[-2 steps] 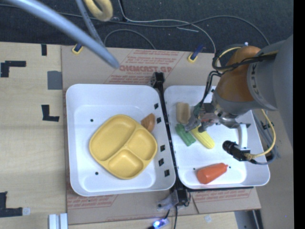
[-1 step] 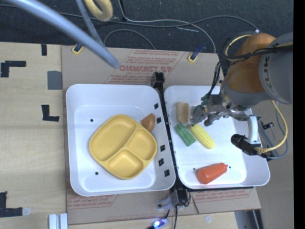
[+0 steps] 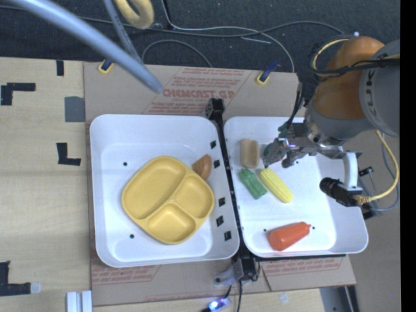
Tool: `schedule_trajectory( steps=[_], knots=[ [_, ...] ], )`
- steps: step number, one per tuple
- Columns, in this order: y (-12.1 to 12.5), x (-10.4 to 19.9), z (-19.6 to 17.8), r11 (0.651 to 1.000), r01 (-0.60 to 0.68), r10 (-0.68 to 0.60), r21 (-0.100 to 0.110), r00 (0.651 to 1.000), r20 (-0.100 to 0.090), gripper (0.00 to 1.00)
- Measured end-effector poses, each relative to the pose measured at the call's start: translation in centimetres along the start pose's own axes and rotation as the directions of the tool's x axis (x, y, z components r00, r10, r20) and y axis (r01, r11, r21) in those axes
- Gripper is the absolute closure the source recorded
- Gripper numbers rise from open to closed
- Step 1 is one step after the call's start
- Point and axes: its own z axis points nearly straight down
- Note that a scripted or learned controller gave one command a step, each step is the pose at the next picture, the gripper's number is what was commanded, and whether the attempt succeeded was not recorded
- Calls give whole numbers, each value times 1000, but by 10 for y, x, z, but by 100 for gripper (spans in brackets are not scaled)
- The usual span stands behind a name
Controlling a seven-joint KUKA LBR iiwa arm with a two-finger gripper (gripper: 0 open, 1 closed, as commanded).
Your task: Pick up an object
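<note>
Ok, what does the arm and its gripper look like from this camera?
The arm is a bulky grey body with a rounded orange band at the top. Thin yellow cables loop around the orange part and down its right side. The dark metal two-finger gripper sits at its left end, and a black cylindrical fitting sticks out below.

Bright, even overhead light, soft shadows (blurred grey bar [image 3: 78, 28] upper left).

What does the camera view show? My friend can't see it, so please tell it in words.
A robot gripper hangs over the right bin, just above a toy corn cob, green vegetable, bread roll and carrot. The left bin holds a yellow divided plate.
</note>
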Motion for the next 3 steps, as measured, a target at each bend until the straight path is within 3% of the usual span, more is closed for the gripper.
schedule_trajectory(
  steps=[1,3],
  knots=[
    [13,54,-7,1000,6,-6,2,1000,-2,100],
    [15,148,-20,1000,5,-5,3,1000,-1,100]
  ],
)
